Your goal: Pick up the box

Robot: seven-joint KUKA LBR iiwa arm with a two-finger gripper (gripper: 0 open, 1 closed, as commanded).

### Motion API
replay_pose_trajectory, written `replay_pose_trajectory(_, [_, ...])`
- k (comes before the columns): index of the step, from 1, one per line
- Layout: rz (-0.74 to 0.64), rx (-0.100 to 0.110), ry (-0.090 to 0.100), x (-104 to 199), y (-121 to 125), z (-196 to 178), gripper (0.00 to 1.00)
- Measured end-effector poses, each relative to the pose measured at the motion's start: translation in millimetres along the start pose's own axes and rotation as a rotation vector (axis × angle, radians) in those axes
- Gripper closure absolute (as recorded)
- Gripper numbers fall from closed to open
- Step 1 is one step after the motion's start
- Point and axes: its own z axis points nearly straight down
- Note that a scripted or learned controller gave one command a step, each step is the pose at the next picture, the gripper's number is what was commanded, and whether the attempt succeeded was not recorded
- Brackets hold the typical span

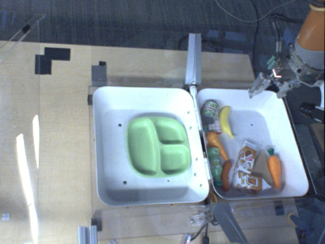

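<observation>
The box [246, 169], a flat printed carton in orange, white and brown, lies tilted in the lower part of the right bin [261, 111]. My gripper [268, 88] hangs above the far right corner of that bin, well away from the box, with its two fingers spread open and nothing between them.
Beside the box lie a carrot [274, 169] at the right, a banana [226, 121], a green can [210, 110], and orange and green toy foods [217, 154] along the bin's left wall. The left bin [106, 136] holds a green divided tray [158, 145].
</observation>
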Motion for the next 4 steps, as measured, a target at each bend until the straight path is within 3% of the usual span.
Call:
replay_pose_trajectory(1, [0.000,0.000,0.000,0,0,0,0.00])
replay_pose_trajectory(2, [0.191,-0.001,0.000,-27,-2,141,0.00])
replay_pose_trajectory(3, [0.204,-0.003,0.000,-43,-69,174,0.00])
replay_pose_trajectory(4, [0.312,-0.009,0.002,-50,8,181,0.00])
